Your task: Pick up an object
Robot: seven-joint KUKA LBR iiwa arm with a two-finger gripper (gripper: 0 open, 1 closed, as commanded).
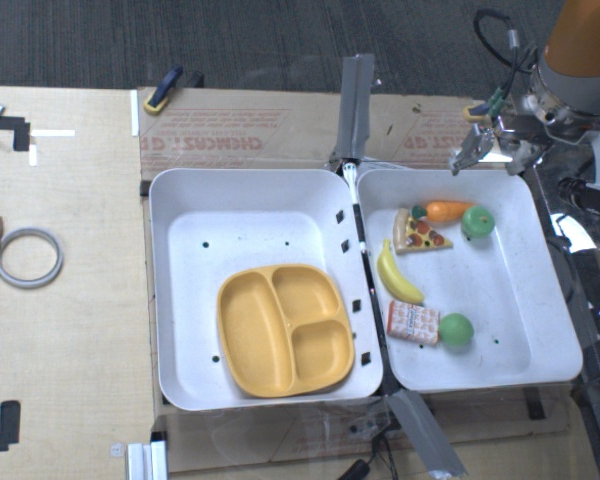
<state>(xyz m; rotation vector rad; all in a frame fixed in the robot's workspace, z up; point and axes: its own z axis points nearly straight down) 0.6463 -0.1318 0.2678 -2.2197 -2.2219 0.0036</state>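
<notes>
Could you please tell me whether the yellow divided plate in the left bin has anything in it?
Empty. The yellow divided plate lies flat in the left bin, and all three compartments show bare yellow.

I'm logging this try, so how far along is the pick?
Done: nothing looks picked. The banana, carrot, pizza slice, both green balls and the small box all lie in the right bin. In hand: the claw hangs above that bin's far rim, carrying nothing. Left: descend, grasp, lift.
</notes>
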